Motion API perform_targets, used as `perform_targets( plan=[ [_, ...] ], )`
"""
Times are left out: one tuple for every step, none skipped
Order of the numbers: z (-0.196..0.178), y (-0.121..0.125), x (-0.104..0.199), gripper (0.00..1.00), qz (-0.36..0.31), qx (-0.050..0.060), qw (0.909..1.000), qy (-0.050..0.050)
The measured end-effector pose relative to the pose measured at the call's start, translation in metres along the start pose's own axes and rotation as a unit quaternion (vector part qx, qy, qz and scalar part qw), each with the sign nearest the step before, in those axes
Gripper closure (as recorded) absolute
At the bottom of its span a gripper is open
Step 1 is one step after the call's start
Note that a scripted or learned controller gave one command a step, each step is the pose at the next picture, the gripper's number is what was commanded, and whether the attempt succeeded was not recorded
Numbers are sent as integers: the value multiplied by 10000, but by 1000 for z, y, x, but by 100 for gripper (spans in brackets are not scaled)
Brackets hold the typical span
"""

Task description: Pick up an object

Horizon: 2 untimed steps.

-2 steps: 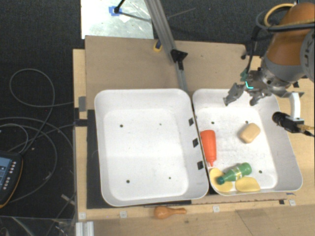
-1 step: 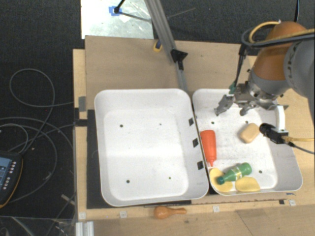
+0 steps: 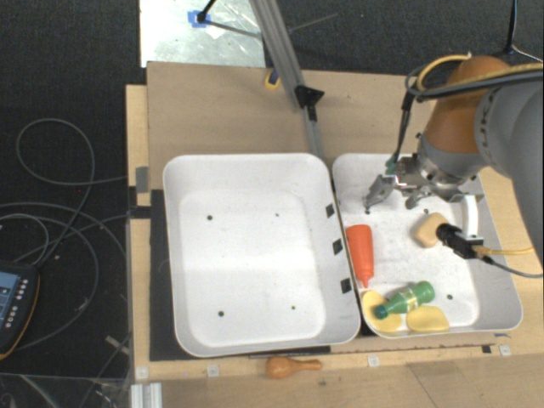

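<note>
My gripper [image 3: 393, 199] hangs over the far part of the right bin [image 3: 501, 300], its fingers spread open with nothing between them. An orange carrot-shaped piece [image 3: 361, 252] lies along the bin's left wall, below and left of the gripper. A beige block [image 3: 428, 229] sits just right of and below the gripper, apart from the fingers. At the near end lie a green bottle [image 3: 406, 299], a yellow rounded piece [image 3: 427, 319] and another yellow piece [image 3: 372, 304] partly under the bottle.
The left bin [image 3: 246, 253] stands beside the right one. A brown pear-shaped object [image 3: 292, 365] lies on the bench in front of the bins. A grey pole [image 3: 285, 49] slants across the back. A yellow cable [image 3: 510, 251] trails off to the right.
</note>
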State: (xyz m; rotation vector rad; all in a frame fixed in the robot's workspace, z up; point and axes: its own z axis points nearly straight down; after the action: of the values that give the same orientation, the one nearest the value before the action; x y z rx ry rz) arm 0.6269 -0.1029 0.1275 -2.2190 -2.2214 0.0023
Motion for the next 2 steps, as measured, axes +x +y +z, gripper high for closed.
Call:
perform_targets(
  plan=[
    [39, 0, 0, 0, 1, -1, 10000, 0],
    [25, 2, 0, 100, 3, -32, 10000, -2]
  ],
)
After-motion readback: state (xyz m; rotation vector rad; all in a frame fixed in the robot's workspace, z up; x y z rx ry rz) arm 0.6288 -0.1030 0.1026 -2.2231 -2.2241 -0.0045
